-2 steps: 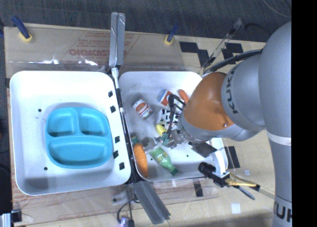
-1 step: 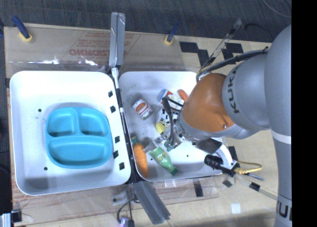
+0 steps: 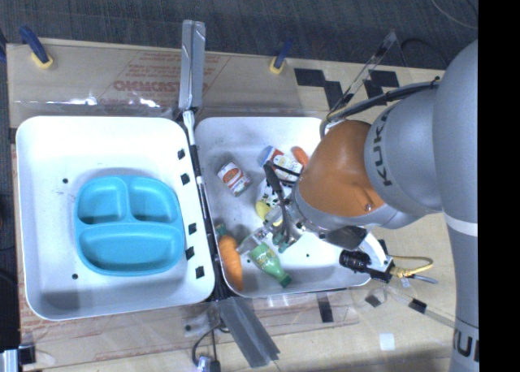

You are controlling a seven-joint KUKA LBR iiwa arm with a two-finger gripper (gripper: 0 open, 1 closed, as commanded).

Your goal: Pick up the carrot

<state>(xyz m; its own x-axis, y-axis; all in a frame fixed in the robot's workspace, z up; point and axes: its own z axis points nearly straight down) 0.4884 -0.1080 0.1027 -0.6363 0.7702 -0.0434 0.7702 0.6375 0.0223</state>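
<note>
**Ana:** Orange and smooth, the carrot (image 3: 231,263) lies along the left wall of the right bin (image 3: 244,131), down near the front corner, its green end pointing up the bin. Nothing has a grip on it.

**Ben:** And the pincer (image 3: 280,228)?

**Ana:** Low over the middle of that bin, just to the right of the carrot, in the thick of the clutter. Whether it is spread or pressed together, she cannot tell; the wrist and dark fittings hide that.

**Ben:** So which step is this?

**Ana:** The approach, by her reading. The grab looks not yet made.

**Ben:** What does the next move want?

**Ana:** A shift left toward the wall, then a clean drop across the carrot's narrow width. Tight spot: the wall is touching or nearly so on one side, and a green bottle (image 3: 270,264) lies just beside it on the other.

**Ben:** Anything else around?

**Ana:** A small can (image 3: 233,177) with a red label, something yellow (image 3: 265,207) by the wrist. Glossy white plastic bins; in the left bin (image 3: 49,297), a sky-blue tray (image 3: 128,224) with three rounded compartments.
</note>
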